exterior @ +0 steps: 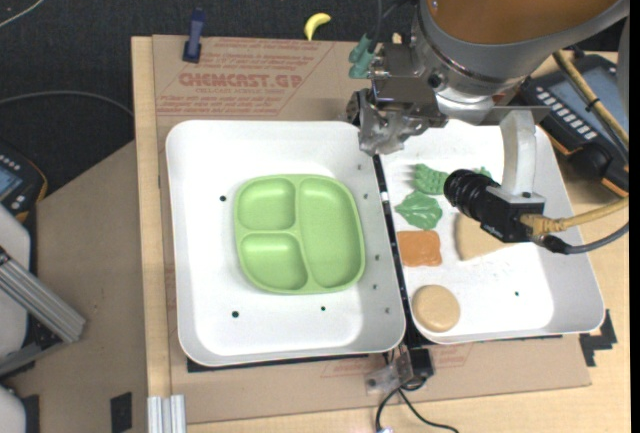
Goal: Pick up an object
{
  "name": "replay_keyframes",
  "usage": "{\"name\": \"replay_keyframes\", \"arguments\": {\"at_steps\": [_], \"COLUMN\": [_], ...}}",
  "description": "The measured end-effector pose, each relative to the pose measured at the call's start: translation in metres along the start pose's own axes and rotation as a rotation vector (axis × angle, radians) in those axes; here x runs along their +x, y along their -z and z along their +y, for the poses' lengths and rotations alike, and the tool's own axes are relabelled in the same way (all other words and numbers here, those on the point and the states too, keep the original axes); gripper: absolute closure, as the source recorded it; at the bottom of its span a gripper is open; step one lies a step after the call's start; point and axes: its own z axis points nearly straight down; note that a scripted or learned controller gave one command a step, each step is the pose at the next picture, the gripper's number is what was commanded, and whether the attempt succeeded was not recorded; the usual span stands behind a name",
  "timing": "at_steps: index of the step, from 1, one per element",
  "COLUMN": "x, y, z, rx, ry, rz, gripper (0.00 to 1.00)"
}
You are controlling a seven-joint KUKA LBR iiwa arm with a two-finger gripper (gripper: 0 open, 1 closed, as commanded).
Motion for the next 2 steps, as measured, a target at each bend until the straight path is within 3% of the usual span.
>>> {"name": "replay_keyframes", "arguments": {"at_steps": [1,2], "x": [0.004,0.005], "y": [0.003,0.013], "z": [-0.001,0.000], "rx": [0.013,0.011], "ry": [0.007,0.008], "rz": [-0.003,-0.003], "gripper": [1.00,1.00]}}
